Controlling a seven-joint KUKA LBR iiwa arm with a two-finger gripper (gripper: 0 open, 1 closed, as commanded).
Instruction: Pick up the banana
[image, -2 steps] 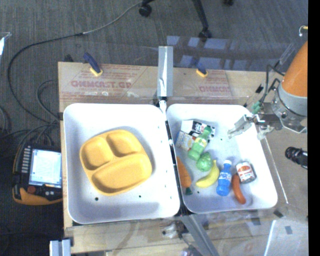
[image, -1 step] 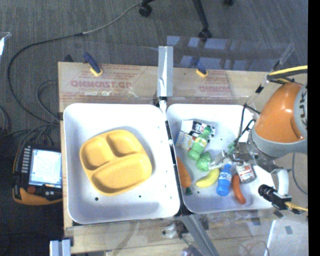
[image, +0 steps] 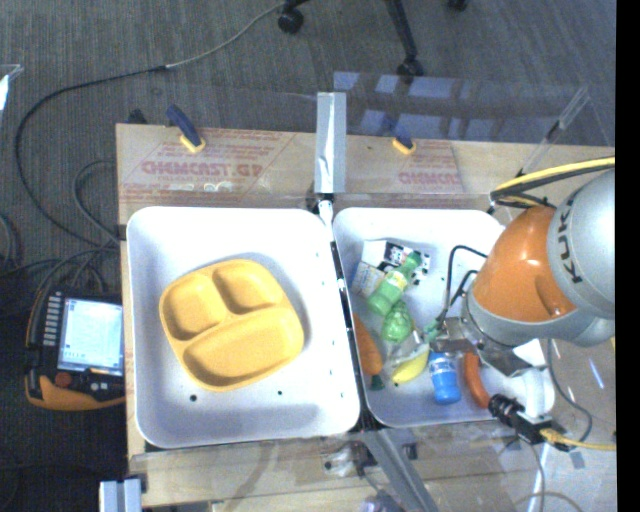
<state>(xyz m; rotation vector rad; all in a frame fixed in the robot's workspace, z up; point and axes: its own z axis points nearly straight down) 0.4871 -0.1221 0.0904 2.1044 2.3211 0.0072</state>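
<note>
The small curved yellow banana (image: 410, 368) is seen low in the right-hand shallow white bin (image: 352, 300), crowded by a blue-capped bottle (image: 444, 381) and green plastic bottles (image: 390, 300), so a neighbour could be grabbed instead, little room being left beside the bin's wall, while the end effector's (image: 448, 340) opening cannot be told.

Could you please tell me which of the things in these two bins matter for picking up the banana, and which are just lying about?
Belonging to the job:
- small curved yellow banana in the right white bin
- the arm's gripper, beside it

Just lying about:
- yellow compartment tray in the left bin
- green plastic bottle
- blue-capped small bottle
- orange carrot
</note>
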